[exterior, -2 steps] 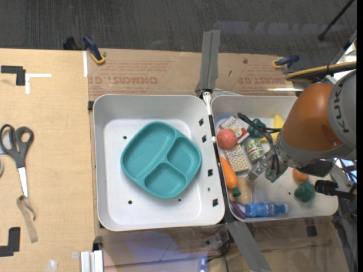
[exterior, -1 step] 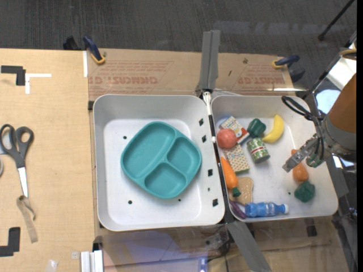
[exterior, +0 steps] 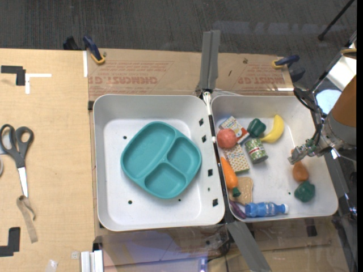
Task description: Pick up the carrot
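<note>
The carrot (exterior: 228, 173), likely light, stiff and smooth, lies beside the cracker (exterior: 245, 190); grasp mid-length; whether the gripper (exterior: 299, 153) is spread, I cannot tell.

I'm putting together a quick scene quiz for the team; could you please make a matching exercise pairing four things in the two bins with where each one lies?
Things:
1. carrot
2. banana
3. teal divided plate
4. water bottle

Places:
A. alone in the left bin
B. along the near edge of the right bin
C. against the right bin's left wall, below the red apple
D. towards the right bin's far side, beside the dark green pepper

Pairs: 1-C, 2-D, 3-A, 4-B
</note>
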You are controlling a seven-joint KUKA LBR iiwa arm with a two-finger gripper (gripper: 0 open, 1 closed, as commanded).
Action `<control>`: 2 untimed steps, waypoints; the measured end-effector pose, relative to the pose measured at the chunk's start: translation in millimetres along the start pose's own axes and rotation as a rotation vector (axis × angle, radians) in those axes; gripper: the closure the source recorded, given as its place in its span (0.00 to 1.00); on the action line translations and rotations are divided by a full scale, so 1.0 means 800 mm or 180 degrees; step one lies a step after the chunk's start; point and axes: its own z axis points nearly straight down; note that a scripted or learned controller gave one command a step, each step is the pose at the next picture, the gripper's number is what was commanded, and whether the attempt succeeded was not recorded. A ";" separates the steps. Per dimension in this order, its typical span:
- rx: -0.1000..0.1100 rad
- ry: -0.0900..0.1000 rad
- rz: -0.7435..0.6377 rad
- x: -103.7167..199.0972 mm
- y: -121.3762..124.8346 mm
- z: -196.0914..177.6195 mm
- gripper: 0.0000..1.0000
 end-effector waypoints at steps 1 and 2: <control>0.0003 0.0007 0.0408 0.043 -0.050 -0.027 1.00; 0.0005 0.0004 0.1210 0.110 -0.038 -0.077 1.00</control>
